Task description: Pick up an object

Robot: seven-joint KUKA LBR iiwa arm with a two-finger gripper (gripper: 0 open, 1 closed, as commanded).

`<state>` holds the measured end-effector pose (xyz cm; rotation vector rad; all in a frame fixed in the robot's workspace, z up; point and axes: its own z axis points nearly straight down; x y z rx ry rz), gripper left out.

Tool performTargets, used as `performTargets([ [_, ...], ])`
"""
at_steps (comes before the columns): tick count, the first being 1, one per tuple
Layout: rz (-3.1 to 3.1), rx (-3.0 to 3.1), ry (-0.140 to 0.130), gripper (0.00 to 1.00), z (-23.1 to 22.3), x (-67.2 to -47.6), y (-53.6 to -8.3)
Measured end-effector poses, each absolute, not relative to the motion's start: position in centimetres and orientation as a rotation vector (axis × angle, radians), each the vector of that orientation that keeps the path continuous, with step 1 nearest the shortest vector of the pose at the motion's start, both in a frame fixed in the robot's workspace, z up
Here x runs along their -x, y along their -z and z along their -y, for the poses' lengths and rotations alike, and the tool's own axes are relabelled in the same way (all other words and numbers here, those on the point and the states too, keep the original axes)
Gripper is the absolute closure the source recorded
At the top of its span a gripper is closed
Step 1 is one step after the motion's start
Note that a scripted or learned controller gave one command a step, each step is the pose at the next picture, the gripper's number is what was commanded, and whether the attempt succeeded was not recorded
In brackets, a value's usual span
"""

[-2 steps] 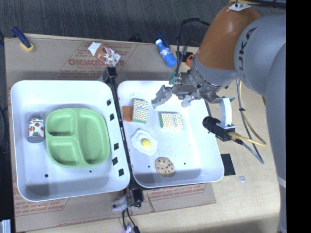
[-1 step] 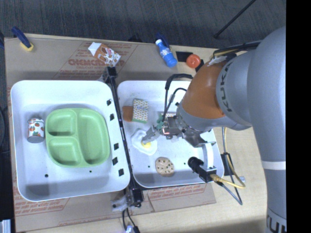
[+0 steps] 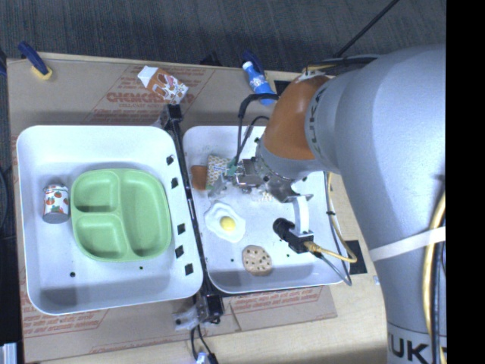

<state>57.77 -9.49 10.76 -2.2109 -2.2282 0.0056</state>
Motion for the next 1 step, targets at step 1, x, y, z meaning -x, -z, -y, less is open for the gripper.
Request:
performTargets([
  [1, 2.223, 2.218, -0.004, 0.00, 17.80, -47.98, -9.21],
])
